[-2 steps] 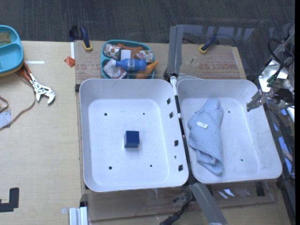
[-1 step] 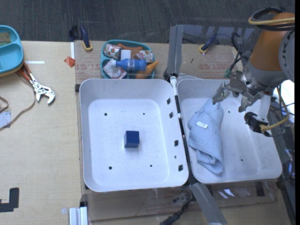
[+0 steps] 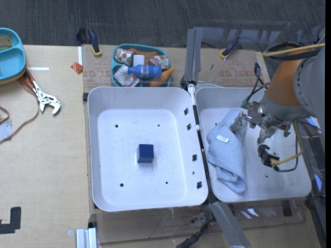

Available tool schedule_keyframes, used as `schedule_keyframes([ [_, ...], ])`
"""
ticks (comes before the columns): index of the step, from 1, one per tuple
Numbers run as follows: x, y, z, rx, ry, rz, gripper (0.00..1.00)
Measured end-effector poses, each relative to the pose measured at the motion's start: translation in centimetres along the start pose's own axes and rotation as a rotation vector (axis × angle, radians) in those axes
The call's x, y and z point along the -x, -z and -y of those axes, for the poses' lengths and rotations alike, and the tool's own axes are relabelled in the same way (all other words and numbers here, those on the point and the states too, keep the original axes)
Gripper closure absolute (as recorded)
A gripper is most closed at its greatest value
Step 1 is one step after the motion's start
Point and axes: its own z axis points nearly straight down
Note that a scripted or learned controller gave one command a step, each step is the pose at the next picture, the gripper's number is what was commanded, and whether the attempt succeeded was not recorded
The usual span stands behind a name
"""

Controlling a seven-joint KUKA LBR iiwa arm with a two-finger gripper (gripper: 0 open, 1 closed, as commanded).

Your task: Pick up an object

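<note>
A small blue cube [image 3: 146, 153] lies near the middle of the left white bin [image 3: 98, 138]. A crumpled light blue cloth [image 3: 227, 151] with a white tag lies along the left side of the right bin [image 3: 289, 190]. My gripper [image 3: 251, 128] hangs low over the right bin, just right of the cloth's upper part. Its two fingers stand apart, open, with nothing between them. The grey arm with its orange band [image 3: 282, 84] reaches in from the right.
Behind the bins stands a teal container [image 3: 140, 66] with several small items. A wrench [image 3: 46, 101] and a teal tray [image 3: 8, 56] lie on the bench at the left. A black cable [image 3: 279, 161] loops below the wrist.
</note>
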Motion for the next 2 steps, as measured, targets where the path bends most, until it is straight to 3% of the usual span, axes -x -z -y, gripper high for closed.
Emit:
schedule_keyframes([
  [1, -0.5, 0.0, -4.8, 0.001, 0.301, 0.001, 0.0],
  [2, 3.8, 0.2, -9.8, -0.004, 0.564, -0.005, 0.0],
])
